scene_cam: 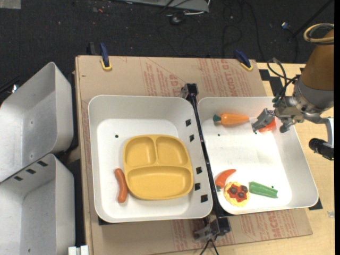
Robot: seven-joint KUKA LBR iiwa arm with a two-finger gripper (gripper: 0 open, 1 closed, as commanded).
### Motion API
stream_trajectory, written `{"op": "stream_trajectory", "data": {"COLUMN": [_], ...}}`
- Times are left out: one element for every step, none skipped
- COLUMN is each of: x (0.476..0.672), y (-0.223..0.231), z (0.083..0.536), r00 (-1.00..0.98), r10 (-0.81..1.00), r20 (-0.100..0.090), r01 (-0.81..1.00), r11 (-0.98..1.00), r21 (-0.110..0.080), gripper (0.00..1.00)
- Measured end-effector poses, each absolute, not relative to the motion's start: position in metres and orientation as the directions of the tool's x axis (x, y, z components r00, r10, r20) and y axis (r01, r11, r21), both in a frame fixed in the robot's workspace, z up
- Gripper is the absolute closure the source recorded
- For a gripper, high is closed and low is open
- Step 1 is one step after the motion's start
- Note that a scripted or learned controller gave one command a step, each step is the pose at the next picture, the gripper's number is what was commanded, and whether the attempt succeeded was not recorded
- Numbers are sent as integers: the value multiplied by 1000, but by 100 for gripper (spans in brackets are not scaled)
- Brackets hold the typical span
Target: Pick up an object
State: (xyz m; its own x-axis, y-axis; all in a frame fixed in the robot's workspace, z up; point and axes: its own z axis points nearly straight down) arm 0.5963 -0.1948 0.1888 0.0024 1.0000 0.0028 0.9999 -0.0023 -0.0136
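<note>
Reaching arm: enters from 3 o'clock, orange band above the wrist.
Gripper: low at the right bin's 1 o'clock corner; whether it is wide or narrow, I cannot tell.
Red-orange piece: touching the gripper.
Carrot: at 9 o'clock of the gripper.
Pizza slice, green bean, red pepper: 6 o'clock edge.
Left bin: yellow tray, sausage.
</note>
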Motion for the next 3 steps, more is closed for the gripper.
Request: {"op": "stream_trajectory", "data": {"x": [600,605,605], "y": [-194,-192,-191], "z": [197,151,98], "r00": [-1,-4,0], "r10": [1000,1000,1000], "r20": [0,1,1], "r01": [1000,1000,1000], "r11": [1,4,0], "r21": [0,-4,-5], "gripper": [0,0,0]}}
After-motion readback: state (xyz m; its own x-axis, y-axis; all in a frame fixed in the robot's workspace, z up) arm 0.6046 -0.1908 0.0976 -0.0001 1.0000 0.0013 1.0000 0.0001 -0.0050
